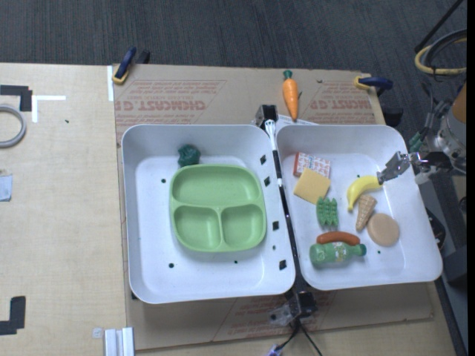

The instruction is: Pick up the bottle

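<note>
Bottle (338, 253) lies on its side at the front of the right bin (427, 262), cap pointing right.

A sausage (338, 238) lies just behind the bottle, nearly touching it; a round cookie (384, 229) and a cone (365, 211) sit to its right rear. Further back are a green ridged piece (326, 211), cheese (312, 186), a red-and-white box (311, 163) and a banana (361, 190). The left bin (141, 273) holds a green tray (219, 208) and a small dark green item (188, 154). The gripper (392, 167) is above the right bin's right rear, near the banana, well apart from the bottle; whether its fingers are open or closed cannot be told.
</note>
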Controlling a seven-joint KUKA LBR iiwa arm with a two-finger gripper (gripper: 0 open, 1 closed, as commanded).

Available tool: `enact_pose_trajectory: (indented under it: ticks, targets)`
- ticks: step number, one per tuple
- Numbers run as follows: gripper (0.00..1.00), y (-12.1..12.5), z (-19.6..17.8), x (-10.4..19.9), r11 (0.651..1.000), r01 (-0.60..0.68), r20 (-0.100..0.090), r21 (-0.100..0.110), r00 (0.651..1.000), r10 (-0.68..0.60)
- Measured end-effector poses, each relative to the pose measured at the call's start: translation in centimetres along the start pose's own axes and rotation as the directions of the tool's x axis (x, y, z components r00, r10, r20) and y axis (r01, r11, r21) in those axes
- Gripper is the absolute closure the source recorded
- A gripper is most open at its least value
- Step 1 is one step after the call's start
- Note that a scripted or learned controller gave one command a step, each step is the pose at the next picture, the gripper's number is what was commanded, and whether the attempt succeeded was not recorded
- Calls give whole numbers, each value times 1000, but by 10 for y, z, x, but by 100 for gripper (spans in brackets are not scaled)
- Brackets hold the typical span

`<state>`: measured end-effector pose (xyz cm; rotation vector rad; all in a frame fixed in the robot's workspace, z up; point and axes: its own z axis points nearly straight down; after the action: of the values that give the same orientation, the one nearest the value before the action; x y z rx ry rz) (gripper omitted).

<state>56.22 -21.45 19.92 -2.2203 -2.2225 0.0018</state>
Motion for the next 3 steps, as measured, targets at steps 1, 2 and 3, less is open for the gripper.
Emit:
enact_pose_trajectory:
  ticks: [1, 2, 3]
  targets:
    - [100, 0, -10, 0, 1000, 3, 1, -1, 1000, -3]
    - [100, -55, -16, -8, 999, 52, 0, -1, 999, -52]
    - [100, -71, -45, 66, 1000, 10, -1, 1, 1000, -10]
